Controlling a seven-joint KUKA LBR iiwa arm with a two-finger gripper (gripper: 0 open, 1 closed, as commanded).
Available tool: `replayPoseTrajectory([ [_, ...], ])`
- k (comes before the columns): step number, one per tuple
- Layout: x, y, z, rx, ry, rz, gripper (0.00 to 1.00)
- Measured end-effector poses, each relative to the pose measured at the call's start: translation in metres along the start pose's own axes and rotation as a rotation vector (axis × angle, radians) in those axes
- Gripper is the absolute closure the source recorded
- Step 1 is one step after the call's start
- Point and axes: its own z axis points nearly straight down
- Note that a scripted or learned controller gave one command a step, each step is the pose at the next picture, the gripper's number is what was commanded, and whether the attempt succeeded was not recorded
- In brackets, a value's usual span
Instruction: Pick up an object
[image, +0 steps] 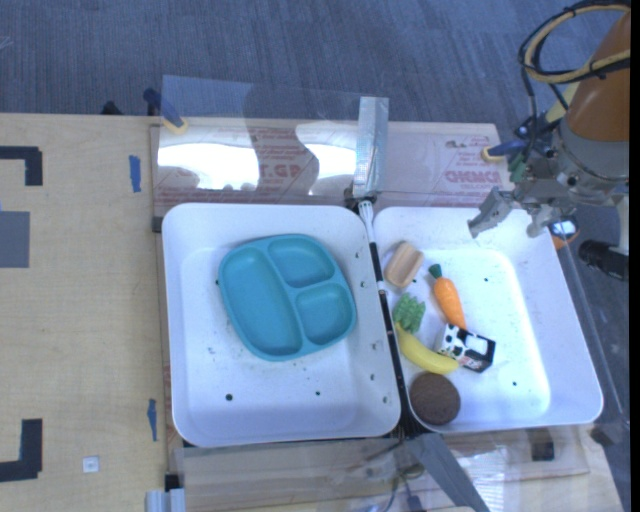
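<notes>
The grey two-finger gripper (512, 215) hangs with fingers spread and holding nothing at the upper right of the frame, so it probably needs to drop toward the small orange toy carrot (446, 295) (middle of the right white bin (560, 330)).

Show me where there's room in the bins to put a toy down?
Bare floor lies in the right white bin, right of the orange toy carrot. Its left side is crowded. The left white bin has room around the blue divided plate.
</notes>
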Motion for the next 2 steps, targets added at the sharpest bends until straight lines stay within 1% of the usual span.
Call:
replayPoseTrajectory([
  [1, 0.0175, -0.0202, 0.1604, -0.008, -0.001, 0.002, 0.0],
  [2, 0.0156, -0.0231, 0.1567, 0.002, 0.001, 0.007, 1.0],
])
